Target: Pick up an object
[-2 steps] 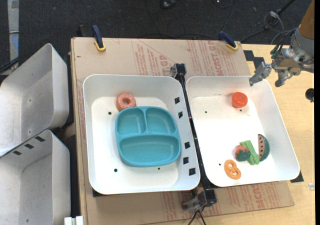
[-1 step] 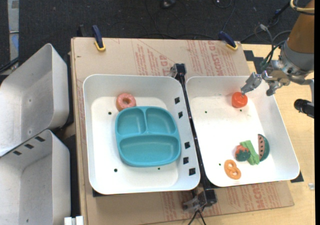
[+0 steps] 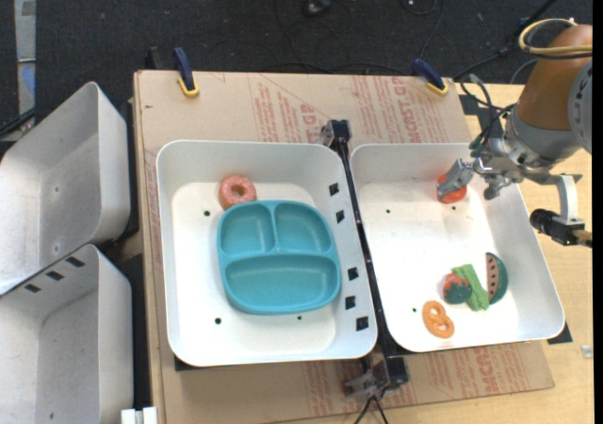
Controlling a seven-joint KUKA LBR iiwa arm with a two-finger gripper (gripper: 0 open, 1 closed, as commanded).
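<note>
**Hand at the red-orange piece, right bin — grasp in progress**

Camera view. Landmark: the right bin (image 3: 528, 224), one of two shallow white bins side by side on the bench (image 3: 245, 97).

- Hand (image 3: 474, 177): over the bin's far end, reached in from the right. Its two fingers stand apart, the near one against a small red-orange piece (image 3: 451, 188). The piece looks lodged at that fingertip more than caught between both, so no firm hold can be claimed.
- Red-orange piece: far end of the bin, close to the back wall. By my judgement it is the chosen object, since the hand is set directly at it.
- Watermelon slice (image 3: 496, 278): near right part of the bin, touching a green toy vegetable (image 3: 465, 285). Crowded together, hence a poorer target.
- Pretzel (image 3: 436, 318): near end of the bin, just beside that cluster.
- Left bin (image 3: 179, 252): adjoins the landmark; holds a teal divided plate (image 3: 279, 257) and a pink doughnut (image 3: 237, 191) at the plate's far edge.
</note>
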